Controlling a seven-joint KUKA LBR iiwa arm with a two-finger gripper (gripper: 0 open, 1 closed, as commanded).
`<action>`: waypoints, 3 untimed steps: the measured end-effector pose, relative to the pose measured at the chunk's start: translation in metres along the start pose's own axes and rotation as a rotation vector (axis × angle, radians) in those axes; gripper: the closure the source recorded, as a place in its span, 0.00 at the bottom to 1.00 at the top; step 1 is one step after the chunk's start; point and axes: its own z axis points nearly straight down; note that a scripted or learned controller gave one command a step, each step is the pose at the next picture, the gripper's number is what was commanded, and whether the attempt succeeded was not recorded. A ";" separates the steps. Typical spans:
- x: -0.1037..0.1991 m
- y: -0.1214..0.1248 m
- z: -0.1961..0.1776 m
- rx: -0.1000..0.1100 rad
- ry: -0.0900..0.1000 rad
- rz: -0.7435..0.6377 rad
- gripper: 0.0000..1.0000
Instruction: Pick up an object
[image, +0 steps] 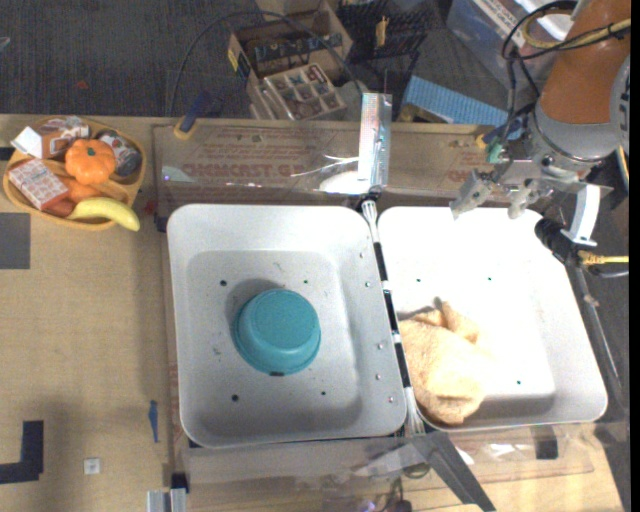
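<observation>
A teal bowl (278, 331) lies upside down in the middle of the left bin (200, 240). A tan plush toy (447, 362) slumps in the right bin (520, 280), against its left wall near the front. My gripper (492, 198) hangs above the right bin's back edge, well clear of both objects. Its two fingers are spread apart with nothing between them.
A wooden bowl (30, 190) at the far left of the bench holds a banana, a small pumpkin and boxes. A clear plastic panel (376, 140) stands behind the bins. Cables and the orange-banded arm (590, 70) fill the upper right.
</observation>
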 end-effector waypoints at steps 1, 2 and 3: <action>0.012 -0.063 0.084 0.000 0.000 -0.035 0.00; 0.004 -0.093 0.150 -0.010 0.000 -0.048 0.00; 0.016 -0.128 0.150 -0.009 -0.001 -0.074 0.00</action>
